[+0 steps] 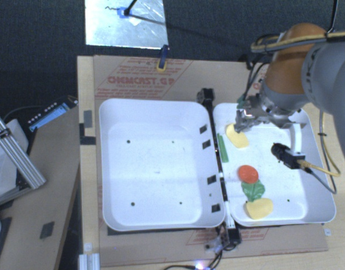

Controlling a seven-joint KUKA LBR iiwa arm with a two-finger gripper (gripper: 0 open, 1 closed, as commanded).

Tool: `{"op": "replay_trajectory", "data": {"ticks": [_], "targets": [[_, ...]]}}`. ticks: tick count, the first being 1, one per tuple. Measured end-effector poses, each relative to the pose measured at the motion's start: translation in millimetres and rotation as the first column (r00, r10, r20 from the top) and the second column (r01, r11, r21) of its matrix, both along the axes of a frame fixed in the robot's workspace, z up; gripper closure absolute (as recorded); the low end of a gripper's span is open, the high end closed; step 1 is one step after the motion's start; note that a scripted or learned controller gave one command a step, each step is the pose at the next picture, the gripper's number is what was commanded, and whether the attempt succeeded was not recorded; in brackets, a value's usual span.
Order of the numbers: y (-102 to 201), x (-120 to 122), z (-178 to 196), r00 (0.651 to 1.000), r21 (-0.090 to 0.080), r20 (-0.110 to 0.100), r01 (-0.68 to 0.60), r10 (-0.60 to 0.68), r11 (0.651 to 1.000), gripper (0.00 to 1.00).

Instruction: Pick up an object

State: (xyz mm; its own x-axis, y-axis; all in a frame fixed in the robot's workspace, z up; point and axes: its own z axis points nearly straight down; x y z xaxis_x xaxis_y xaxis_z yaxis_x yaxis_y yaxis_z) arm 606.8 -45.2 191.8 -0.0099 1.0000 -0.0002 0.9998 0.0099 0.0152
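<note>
My gripper hangs over the back left part of the right bin, reaching in from the right. Directly below and in front of it lies a pale yellow piece, touching or nearly touching the gripper's tip. Along the bin's left wall lies a thin green stick. Toward the front sit a red round object, a green leafy object and a yellow object, close together in a line.
The left bin stands beside the right one, with black clips along the shared wall. A shiny foil sheet lies behind the bench. Grey rails stand at far left.
</note>
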Motion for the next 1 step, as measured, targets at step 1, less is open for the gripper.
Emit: {"op": "replay_trajectory", "data": {"ticks": [1], "targets": [[82.9, 65.8, 61.3, 1.000, 0.002, -0.002, -0.003, 0.003, 1.000, 1.00]]}}
